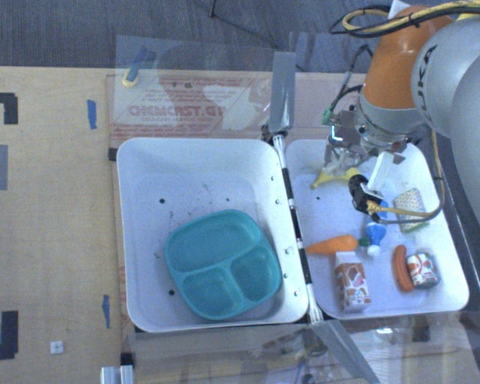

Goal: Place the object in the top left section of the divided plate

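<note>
Item: banana [330, 179], small, yellow, apparently a toy. Location: upper left part of the right bin [448, 290], lying on the white floor just under the gripper [342, 160]. Only its left end shows clearly; the rest runs under the arm's wrist.

Handling, as judged: light, probably hollow plastic, stiff and smooth, so somewhat slippery. Not fragile. The curved body would roll or swivel if pinched near a tip. Best hold is across the thick middle, with the fingers set square to its length.

Gripper: low over the banana at the bin's upper left. Whether the fingers are apart, together or clamped on the fruit cannot be told; the wrist covers them from above. No hold on the banana can be confirmed.

Destination: divided plate [222, 264], teal, three sections, resting in the lower middle of the left bin [144, 166]. It sits turned at a slant, with its one large section toward the upper left and two smaller ones along the lower right. The large section appears roomy enough for the banana laid flat.

Also in the right bin: a carrot [334, 246] near the left wall, a small carton [352, 284] below it, a sausage [400, 268], a can [422, 269], and a blue-capped piece [375, 234]. All lie apart from the banana.

Support: both bins sit side by side on the worktop [48, 238].
</note>
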Available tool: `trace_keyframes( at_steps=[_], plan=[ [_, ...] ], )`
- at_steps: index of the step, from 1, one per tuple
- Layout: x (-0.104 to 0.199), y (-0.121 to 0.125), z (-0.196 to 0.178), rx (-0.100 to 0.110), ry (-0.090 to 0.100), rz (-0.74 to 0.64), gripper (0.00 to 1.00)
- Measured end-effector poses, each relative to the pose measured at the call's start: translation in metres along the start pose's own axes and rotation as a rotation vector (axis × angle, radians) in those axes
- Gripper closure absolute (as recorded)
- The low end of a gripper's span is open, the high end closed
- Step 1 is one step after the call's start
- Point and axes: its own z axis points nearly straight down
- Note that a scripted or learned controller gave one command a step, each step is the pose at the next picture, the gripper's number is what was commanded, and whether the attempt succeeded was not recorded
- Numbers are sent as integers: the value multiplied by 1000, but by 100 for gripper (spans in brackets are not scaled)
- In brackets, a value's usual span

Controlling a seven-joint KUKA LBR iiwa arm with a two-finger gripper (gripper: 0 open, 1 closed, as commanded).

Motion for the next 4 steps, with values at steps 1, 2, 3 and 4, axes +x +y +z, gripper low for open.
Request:
trace_keyframes(
  at_steps=[1, 2, 3, 4],
  plan=[
    [37, -64, -75, 0, 2, 11, 100],
    [-41, -124, -173, 0, 1, 173, 100],
    [-76, -116, -250, 1, 1, 168, 100],
    [-18, -139, -171, 6, 0, 673, 100]
  ],
)
